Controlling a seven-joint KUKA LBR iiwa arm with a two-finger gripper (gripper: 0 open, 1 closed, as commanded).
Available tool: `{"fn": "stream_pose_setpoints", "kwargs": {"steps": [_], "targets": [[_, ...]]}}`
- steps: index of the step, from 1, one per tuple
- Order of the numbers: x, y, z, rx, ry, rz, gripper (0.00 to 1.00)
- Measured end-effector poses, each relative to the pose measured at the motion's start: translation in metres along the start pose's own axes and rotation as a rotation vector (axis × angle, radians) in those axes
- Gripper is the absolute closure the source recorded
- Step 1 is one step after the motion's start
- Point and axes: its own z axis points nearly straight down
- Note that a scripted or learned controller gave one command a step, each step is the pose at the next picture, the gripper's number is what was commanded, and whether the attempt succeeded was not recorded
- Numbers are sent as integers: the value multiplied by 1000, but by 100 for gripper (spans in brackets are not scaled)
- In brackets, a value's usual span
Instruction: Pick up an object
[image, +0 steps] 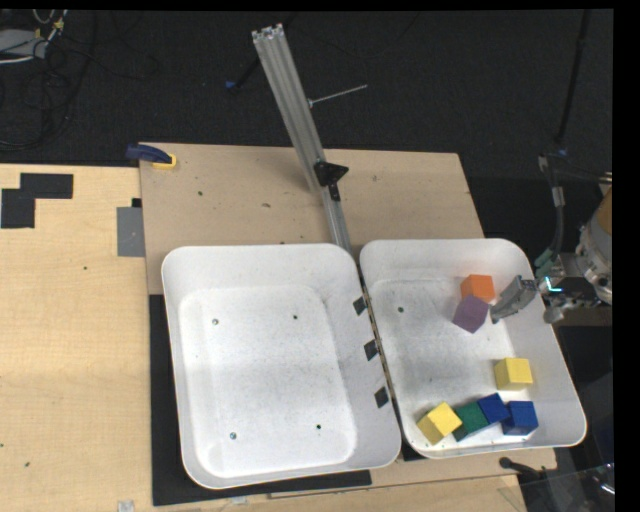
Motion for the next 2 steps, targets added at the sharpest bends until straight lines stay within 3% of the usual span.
{"fn": "stream_pose_setpoints", "kwargs": {"steps": [1, 2], "targets": [[-1, 0, -2, -5, -1, 2, 0], [9, -2, 49, 1, 0, 2, 0]]}}
